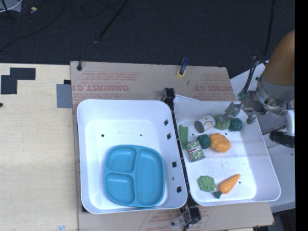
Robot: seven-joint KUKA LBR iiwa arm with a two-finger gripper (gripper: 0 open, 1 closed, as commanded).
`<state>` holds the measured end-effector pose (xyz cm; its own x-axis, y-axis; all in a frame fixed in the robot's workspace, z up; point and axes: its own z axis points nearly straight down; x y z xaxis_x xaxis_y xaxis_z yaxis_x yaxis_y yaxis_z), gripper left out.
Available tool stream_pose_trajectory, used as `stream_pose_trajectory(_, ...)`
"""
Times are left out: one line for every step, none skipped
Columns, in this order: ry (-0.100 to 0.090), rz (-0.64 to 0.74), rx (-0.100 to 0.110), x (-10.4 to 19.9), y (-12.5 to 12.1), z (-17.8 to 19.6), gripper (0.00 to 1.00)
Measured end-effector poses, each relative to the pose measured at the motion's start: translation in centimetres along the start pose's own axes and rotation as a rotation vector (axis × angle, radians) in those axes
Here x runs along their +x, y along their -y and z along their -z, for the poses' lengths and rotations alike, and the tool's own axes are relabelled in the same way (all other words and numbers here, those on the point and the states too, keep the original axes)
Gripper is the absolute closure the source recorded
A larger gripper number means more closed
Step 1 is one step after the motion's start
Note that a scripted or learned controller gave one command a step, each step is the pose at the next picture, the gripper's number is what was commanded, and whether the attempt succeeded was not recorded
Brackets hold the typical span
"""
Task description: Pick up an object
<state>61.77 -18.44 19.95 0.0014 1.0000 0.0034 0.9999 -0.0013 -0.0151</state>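
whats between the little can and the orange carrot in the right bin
In the camera view, the dark green piece and the orange pepper-like toy lie between the can and the carrot; below them is bare white bin floor.

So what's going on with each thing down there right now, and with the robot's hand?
hand: above the right bin's far edge, holding nothing visible
blue tray: lying flat in the left bin
small can: tipped on its side
carrot: lying loose near the right bin's near edge
orange fruit: resting against a dark green piece
green stick: lying along the right bin's left wall
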Motion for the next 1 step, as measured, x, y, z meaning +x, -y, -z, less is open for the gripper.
stream_pose_trajectory(0.003,0.002,-0.014,-0.02,-0.29,0.85,0.00)
